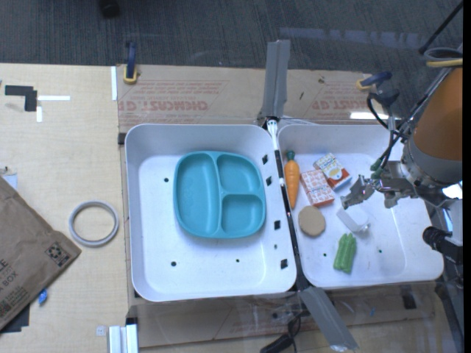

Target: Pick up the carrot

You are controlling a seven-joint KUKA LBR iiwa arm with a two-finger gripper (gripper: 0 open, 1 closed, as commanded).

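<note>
Camera view, left to right: a teal three-compartment plastic plate [219, 195] sits mid-left bin [140, 219]. At the right bin's [412, 267] nine o'clock wall lies the orange carrot [292, 182], green tip toward twelve. Toward three o'clock hangs the metal two-finger gripper [355, 199]; whether its jaws are apart, I cannot tell.
</note>
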